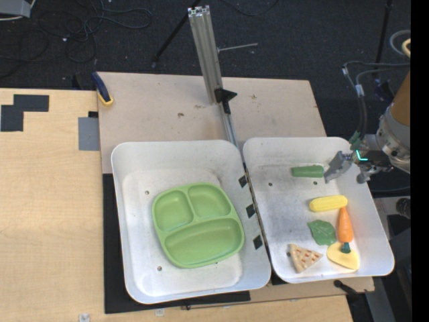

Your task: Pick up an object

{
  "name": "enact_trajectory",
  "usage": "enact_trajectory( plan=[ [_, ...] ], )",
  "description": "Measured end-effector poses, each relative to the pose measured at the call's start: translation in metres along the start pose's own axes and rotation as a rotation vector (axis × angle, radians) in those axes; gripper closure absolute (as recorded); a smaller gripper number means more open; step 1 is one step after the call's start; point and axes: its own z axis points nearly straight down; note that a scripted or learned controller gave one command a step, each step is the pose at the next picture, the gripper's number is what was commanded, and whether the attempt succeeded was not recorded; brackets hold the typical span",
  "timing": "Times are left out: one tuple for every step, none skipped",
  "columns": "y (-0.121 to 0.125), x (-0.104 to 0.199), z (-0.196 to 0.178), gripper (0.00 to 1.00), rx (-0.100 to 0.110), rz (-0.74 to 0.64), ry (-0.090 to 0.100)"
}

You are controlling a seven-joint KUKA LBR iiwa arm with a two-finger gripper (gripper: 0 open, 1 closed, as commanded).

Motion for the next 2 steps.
enact_trajectory(
  plan=[
    [0.000, 0.000, -0.001, 0.00, -0.002, 0.000, 0.000],
    [0.000, -0.006, 0.045, 0.00, 0.004, 0.001, 0.001]
  ],
)
